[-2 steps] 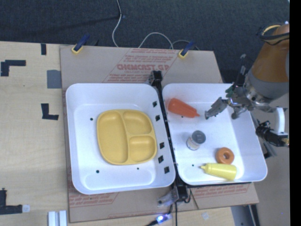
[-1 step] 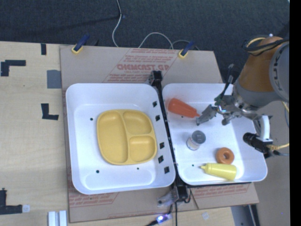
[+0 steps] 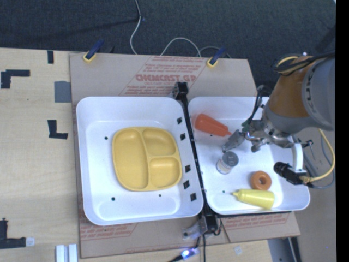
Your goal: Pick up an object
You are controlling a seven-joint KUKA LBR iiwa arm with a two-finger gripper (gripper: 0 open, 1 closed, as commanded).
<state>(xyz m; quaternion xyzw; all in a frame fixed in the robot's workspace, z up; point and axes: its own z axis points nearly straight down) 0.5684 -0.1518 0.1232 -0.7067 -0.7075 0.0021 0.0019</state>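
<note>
The right bin (image 3: pixel 283 203) holds several objects. An orange carrot-shaped piece (image 3: pixel 211 125) lies at its upper left, and a small grey and white cylinder (image 3: pixel 227 162) stands near the middle. An orange ring (image 3: pixel 261 180) and a yellow squeeze bottle (image 3: pixel 255 198) lie by the front edge. My gripper (image 3: pixel 244 143) hangs over the middle of this bin, just up and right of the grey cylinder. Its fingers are spread open and hold nothing. The left finger (image 3: pixel 234 141) points down towards the cylinder.
A yellow divided plate (image 3: pixel 147 158) lies in the left bin (image 3: pixel 90 146). A black divider (image 3: pixel 188 146) runs between the two bins. The arm's orange band (image 3: pixel 286 97) and cables (image 3: pixel 305 171) hang over the right bin's right side.
</note>
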